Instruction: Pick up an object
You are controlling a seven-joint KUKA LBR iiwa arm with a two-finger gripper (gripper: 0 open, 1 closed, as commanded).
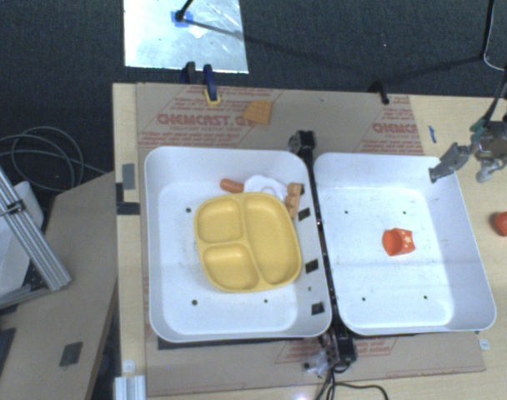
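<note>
Hovering at the far right rim of the right bin (479, 307), fingers (445, 167) state impossible to tell; likely pre-approach. Orange object (398, 241) lying mid-bin, well apart, untouched.

The arm's end reaches in at the right edge of the view, near the top. The gripper (470, 158) hangs there, a grey metal assembly, with one finger (446, 166) stretched out toward the left and downward. Whether the fingers are spread or closed cannot be made out.
</note>
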